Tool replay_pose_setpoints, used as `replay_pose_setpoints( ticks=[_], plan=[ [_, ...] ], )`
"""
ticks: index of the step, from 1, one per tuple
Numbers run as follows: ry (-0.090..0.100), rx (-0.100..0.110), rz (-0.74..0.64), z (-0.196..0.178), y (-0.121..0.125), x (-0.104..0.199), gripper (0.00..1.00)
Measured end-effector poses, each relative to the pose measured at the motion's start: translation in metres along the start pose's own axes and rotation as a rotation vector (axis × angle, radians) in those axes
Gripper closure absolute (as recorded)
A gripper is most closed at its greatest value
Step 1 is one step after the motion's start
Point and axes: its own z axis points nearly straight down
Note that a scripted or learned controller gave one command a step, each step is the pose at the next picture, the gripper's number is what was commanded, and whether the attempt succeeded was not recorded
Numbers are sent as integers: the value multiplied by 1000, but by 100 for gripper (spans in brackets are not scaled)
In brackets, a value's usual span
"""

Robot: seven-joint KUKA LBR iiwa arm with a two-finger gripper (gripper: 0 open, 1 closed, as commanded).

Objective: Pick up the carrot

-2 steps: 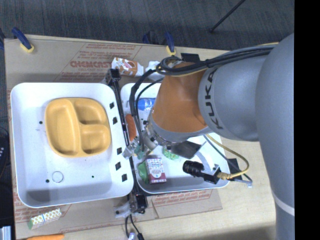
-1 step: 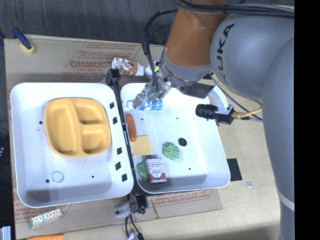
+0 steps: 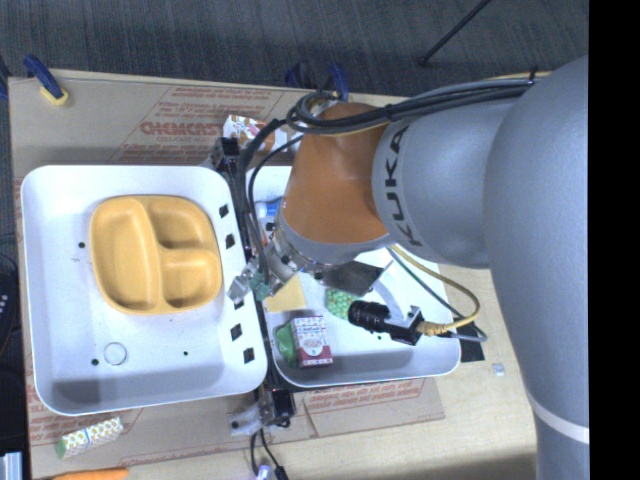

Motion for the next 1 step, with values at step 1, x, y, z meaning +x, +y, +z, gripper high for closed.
replay_pose_setpoints(
  ticks=[1],
  plan=[
    [-3,-4,155,-59,-23,-3,100]
  ],
)
